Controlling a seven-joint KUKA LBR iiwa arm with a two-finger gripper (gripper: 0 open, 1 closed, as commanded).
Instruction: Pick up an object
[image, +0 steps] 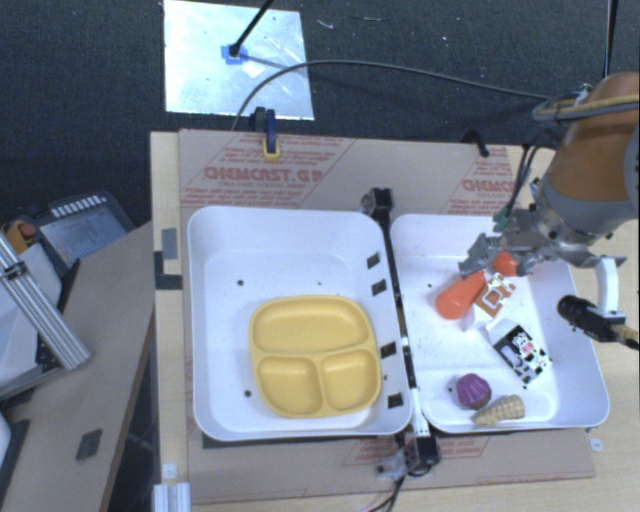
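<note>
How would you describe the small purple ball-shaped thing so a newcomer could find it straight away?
Start at the right-hand white bin and look along its near edge. The round purple ball sits there beside a tan ridged cone. It is the sole purple item, and it is rounder than the orange carrot-shaped toy farther back.

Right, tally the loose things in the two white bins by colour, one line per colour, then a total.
Yellow: 1, the yellow plastic divided plate in the left bin.
Orange: 1, the orange plastic carrot.
Purple: 1, the purple round toy.
Tan: 1, the tan ridged cone.
Black and white: 1, the black-and-white patterned block.
Orange and white: 1, the small orange-and-white carton.
Total: 6
</note>
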